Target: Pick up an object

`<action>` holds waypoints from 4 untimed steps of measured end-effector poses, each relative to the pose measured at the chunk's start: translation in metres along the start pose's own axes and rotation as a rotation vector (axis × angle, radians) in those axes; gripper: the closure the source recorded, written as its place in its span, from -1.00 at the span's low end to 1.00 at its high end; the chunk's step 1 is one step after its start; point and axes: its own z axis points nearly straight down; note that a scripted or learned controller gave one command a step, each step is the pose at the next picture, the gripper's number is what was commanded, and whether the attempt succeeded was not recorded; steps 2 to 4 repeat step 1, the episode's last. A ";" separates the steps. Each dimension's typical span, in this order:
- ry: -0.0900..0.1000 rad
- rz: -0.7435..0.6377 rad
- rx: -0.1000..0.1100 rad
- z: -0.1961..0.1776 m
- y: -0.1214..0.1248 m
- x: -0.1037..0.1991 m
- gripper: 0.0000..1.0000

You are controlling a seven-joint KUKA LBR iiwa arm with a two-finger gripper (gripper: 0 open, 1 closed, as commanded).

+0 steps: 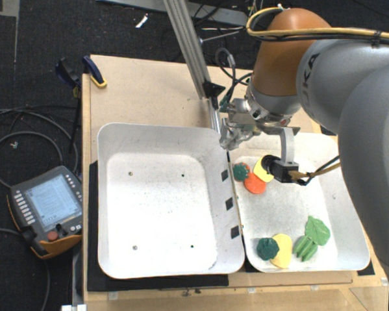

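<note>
The arm [354, 95] runs off the right and top edges, and its bulk hides the far right corner of the right bin [345, 257]. The gripper [233, 137] is too small and cluttered to read (its tips merge with the bin rim). A black fitting covers part of the yellow piece [264, 172] beside the orange one [254, 184].

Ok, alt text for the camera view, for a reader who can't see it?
A grey robot arm reaches from the right over the right bin, which holds small green, yellow and orange objects. The left bin sits beside it.
</note>
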 end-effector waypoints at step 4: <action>0.000 0.000 -0.002 -0.004 -0.006 0.061 1.00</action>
